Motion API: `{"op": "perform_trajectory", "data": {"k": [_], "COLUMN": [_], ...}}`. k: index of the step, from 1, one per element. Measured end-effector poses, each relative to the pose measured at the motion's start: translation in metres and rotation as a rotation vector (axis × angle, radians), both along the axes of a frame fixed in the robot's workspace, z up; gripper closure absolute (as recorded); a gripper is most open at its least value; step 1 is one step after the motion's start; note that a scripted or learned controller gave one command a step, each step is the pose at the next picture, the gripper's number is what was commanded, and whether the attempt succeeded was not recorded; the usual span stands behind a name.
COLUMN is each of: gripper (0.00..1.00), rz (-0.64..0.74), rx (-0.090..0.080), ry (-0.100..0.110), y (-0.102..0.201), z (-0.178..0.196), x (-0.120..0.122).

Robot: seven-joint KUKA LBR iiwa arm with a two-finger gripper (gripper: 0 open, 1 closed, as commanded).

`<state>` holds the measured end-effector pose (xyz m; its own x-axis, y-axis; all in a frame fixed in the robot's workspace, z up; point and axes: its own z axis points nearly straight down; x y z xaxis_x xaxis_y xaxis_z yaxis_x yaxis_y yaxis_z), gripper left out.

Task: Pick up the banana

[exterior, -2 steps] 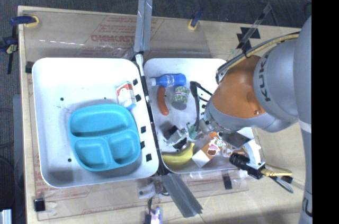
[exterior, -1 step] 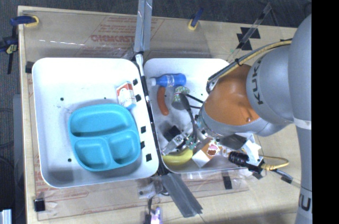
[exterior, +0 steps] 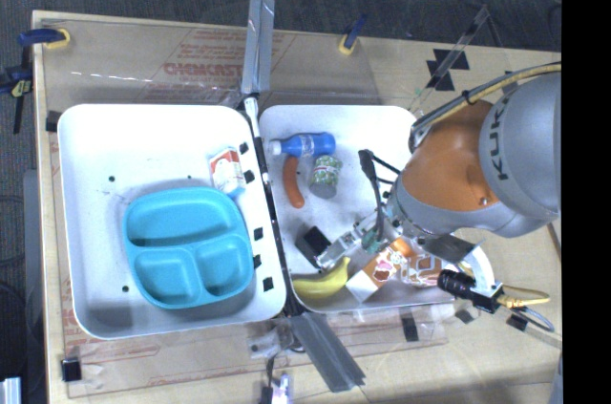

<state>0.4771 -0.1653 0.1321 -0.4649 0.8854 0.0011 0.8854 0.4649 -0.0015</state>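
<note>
The grey arm (exterior: 477,173) reaches into the right bin (exterior: 382,120), its gripper (exterior: 336,249) just above the banana (exterior: 323,282) at the bin's near edge; whether it is apart or together I cannot tell. The snack packet (exterior: 406,264) alongside could snag, spoiling the grasp.

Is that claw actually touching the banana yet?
Cannot tell. In the camera view the claw sits right over the banana at its upper edge, but neither contact nor gap shows plainly.

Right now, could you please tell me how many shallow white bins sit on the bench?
2. The left shallow white bin holds a blue divided plastic tray; the right shallow white bin holds the yellow banana.
</note>
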Motion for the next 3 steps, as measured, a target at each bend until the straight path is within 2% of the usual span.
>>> {"op": "perform_trajectory", "data": {"k": [1,2,3], "gripper": [0.0,0.0,0.0], "rz": [0.502,0.465,0.251], "rx": [-0.003,-0.006,-0.001], "ry": [-0.01,-0.007,-0.002], "y": [0.004,0.013,0.016], "z": [-0.037,-0.038,0.009], "x": [0.003,0.002,0.0]}}
